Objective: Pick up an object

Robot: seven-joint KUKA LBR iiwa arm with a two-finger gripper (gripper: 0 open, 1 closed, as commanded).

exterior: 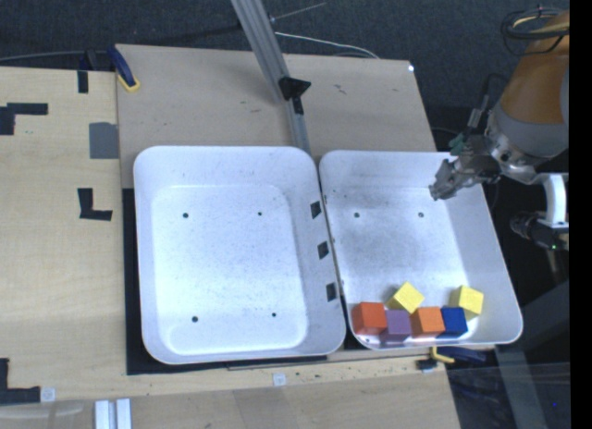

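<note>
Blocks sit clustered at the near edge of the right bin [481,233]: an orange block [370,315], a purple block [398,324], a second orange block [427,321] and a blue block [453,322] in a row, with one yellow block [407,298] just behind the row and another yellow block [470,300] beside the blue one. The gripper [446,184] hangs over the far right part of that bin, well apart from the blocks; whether it is open or closed cannot be told. The left bin [222,251] lies alongside on the bench [185,94].
</note>
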